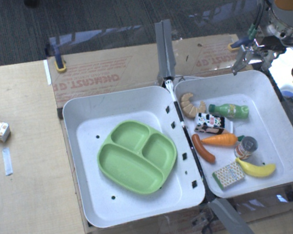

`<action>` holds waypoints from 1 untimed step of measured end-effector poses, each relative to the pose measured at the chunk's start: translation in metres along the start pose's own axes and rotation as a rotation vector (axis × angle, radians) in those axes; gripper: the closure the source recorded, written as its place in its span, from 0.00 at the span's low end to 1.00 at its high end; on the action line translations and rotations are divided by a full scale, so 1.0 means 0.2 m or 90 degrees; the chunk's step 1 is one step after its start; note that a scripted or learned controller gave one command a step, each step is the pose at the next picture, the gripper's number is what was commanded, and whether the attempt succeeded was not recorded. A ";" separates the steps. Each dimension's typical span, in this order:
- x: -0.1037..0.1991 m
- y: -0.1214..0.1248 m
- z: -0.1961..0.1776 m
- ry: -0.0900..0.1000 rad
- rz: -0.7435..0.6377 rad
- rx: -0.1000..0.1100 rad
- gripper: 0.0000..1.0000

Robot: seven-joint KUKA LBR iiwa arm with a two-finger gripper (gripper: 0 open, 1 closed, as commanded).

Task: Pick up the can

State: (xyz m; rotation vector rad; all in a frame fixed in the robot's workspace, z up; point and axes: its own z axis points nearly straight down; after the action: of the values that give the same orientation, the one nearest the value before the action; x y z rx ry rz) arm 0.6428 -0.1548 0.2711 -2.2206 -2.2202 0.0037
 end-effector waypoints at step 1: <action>0.00 -0.24 0.58 0.000 0.003 0.000 0.00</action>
State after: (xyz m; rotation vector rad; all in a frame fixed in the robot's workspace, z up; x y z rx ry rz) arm 0.5950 -0.1552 0.1545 -2.2246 -2.2154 0.0037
